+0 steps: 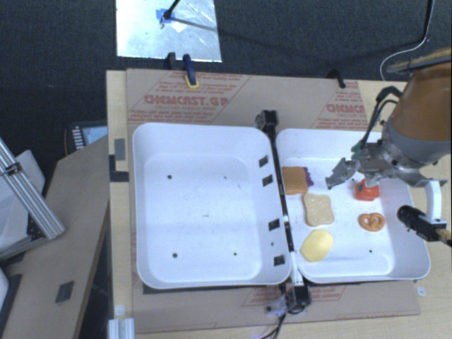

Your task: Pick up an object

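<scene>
Arm over right bin [406, 263], hand [346, 171] low among toy food.

Hand sits at centre-right of frame, just above the bin floor; cannot tell whether it is open or closed, nothing seen gripped. Red object [367, 190] lies just right of it, partly under the wrist. Orange-brown slice [294, 180] with a purple piece [308, 175] at its edge lies left; tan bread slice [318, 209], yellow lemon-like piece [317, 246] and pretzel [371, 222] lower down. Left bin [205, 210] at frame centre-left.

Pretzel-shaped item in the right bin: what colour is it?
The pretzel is orange-brown, seen in the camera view.
</scene>
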